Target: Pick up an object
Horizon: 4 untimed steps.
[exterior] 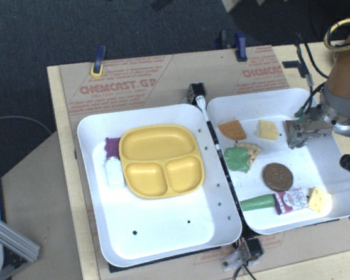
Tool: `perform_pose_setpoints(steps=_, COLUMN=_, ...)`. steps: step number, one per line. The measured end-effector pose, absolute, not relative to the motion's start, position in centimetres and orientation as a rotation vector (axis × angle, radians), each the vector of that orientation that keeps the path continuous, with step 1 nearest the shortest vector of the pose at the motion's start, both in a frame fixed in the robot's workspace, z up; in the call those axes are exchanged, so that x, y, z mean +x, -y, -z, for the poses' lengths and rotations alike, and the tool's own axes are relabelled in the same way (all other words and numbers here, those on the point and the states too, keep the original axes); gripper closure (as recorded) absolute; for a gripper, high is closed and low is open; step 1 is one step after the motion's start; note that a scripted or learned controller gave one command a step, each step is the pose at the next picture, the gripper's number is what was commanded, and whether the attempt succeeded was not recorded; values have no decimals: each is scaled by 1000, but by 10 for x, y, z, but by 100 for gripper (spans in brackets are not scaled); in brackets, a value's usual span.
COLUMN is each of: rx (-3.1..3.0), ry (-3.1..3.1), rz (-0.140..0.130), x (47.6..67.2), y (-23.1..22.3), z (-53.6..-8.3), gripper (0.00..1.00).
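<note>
Nearest us in the right bin lie a yellow cheese wedge and a red packet. Our tool hovers beside the pale yellow cube; we cannot tell its spread. We risk closing short and nudging that small, smooth cube away.

Open white floor is being left along the right bin's right side; the left bin is being crowded by a yellow three-compartment plastic tray.
</note>
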<state>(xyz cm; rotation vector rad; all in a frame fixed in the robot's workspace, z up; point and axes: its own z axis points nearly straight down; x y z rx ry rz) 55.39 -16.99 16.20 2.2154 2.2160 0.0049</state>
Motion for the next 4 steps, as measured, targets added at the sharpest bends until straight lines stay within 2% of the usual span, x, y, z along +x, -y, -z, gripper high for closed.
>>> perform_pose_setpoints(steps=1, rx=2216, ry=-2214, rz=-5, x=547, y=177, z=-215, gripper=100)
perform_pose_setpoints(steps=2, rx=2217, ry=-2218, rz=-3, x=548, y=177, z=-226, gripper=100)
perform_pose_setpoints(steps=3, rx=2212, ry=-2224, rz=-6, x=587, y=140, z=-236, gripper=100)
perform_pose_setpoints(steps=4, rx=2212, ry=-2226, rz=-5, x=627, y=100, z=-220, gripper=100)
